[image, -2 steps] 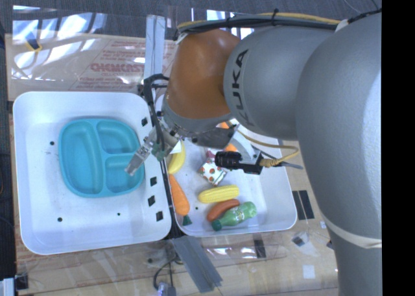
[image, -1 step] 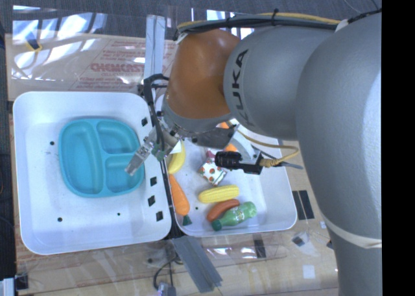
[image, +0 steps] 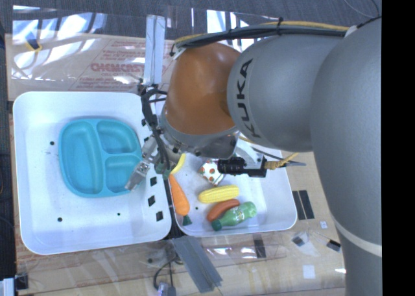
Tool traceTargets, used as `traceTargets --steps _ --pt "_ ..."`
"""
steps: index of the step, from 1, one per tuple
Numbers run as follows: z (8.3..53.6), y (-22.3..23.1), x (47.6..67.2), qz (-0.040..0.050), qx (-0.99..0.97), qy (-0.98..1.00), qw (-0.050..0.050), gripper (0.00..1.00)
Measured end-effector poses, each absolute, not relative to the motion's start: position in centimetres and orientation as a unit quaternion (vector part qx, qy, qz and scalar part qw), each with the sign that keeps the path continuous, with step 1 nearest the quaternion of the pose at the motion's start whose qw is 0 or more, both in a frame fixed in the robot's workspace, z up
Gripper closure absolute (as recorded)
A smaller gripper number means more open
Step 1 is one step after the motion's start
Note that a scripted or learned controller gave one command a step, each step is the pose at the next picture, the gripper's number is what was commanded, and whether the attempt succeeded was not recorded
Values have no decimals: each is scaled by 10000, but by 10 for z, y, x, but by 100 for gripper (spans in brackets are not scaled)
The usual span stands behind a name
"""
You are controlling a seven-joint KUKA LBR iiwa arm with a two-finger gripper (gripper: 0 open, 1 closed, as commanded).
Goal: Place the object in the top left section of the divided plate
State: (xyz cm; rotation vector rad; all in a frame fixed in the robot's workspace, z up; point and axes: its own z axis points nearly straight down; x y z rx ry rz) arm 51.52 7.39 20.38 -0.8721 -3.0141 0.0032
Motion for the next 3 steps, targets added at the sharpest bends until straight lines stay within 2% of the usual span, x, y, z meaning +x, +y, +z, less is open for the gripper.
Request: traceTargets --steps 1,2,3 --pt "214 74 516 14 -2756 -9613 17 100" --pt "251 63 496 0 -1564 -9877 -14 100" --pt "191 50 476 4 -797 -9968 13 100"
